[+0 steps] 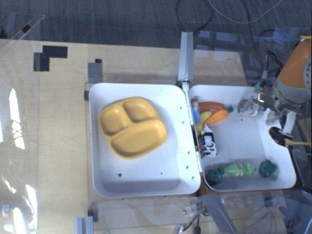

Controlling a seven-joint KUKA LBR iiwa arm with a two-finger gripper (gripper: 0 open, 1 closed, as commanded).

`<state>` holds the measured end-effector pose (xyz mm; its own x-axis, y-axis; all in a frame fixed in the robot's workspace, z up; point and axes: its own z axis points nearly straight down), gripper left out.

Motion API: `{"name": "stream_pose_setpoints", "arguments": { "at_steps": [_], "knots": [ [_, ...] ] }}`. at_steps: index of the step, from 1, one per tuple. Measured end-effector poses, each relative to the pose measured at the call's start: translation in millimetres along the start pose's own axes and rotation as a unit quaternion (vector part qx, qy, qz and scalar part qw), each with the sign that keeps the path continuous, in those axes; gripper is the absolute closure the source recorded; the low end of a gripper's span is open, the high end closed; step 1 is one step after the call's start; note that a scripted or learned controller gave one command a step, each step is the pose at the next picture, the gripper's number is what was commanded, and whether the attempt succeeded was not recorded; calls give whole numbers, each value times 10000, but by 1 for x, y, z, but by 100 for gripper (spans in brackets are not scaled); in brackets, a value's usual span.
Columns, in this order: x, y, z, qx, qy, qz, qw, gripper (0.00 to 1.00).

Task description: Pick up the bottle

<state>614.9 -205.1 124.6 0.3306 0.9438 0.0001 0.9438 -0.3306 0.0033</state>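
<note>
The bottle is green and translucent. It lies on its side along the front wall of the right bin, with its dark green end towards the left. My gripper hovers over the bin's back right part, well behind the bottle and apart from it. The grey arm with its orange band comes in from the right edge.
A carrot, a red-orange piece, a yellow piece and a black-and-white object crowd the right bin's left wall. A dark green block sits just right of the bottle. The left bin holds a yellow divided plate.
</note>
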Motion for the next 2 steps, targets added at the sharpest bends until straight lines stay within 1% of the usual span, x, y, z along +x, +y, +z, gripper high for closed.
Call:
{"name": "stream_pose_setpoints", "arguments": {
  "at_steps": [1, 2],
  "knots": [
    [12, -26, -4, 0, 1, 2, 10000, 0],
    [42, -75, 36, -19, 16, 1324, 9912, 0]
  ]
}}
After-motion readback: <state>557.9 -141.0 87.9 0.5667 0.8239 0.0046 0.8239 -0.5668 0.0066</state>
